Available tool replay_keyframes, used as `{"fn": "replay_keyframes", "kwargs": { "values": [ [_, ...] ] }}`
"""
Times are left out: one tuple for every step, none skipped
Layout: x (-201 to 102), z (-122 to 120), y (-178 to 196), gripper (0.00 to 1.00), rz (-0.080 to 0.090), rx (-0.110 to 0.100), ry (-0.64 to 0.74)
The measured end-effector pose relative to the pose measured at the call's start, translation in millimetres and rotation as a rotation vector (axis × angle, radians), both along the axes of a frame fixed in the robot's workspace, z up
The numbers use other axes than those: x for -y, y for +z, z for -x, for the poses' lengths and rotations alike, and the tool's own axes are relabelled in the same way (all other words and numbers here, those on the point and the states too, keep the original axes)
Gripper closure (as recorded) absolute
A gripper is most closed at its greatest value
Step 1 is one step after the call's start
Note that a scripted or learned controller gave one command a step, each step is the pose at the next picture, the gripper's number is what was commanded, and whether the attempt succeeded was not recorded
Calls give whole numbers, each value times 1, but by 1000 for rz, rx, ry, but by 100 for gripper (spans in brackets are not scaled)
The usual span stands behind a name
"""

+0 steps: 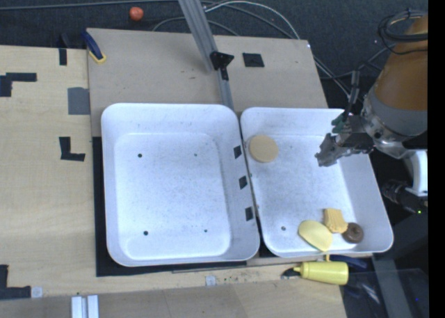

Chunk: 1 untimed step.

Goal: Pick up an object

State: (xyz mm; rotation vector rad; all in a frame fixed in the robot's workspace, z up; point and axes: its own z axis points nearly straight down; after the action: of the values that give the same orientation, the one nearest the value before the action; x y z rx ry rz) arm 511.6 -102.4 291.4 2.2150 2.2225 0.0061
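Note:
In the right bin [299, 191] a round tan disc [263, 149] lies near the far left corner. Against the front wall sit a pale yellow lemon-shaped piece [315, 234], a small orange-yellow chunk [334, 220] and a brown doughnut-shaped piece [353, 233]. My gripper [329, 156] hangs over the right side of this bin, up near its far right rim, well apart from all of these objects. Nothing shows between its dark fingers.
The left bin [174, 184] stands beside the right one. A yellow bottle-like object [323, 272] lies on the bench just outside the right bin's front rim. A slanted metal pole [201, 24] rises behind the bins, with cables on the far side.

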Motion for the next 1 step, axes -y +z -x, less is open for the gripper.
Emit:
{"fn": "replay_keyframes", "kwargs": {
  "values": [
    [29,23,69,100,1,-1,-4]
  ]
}}
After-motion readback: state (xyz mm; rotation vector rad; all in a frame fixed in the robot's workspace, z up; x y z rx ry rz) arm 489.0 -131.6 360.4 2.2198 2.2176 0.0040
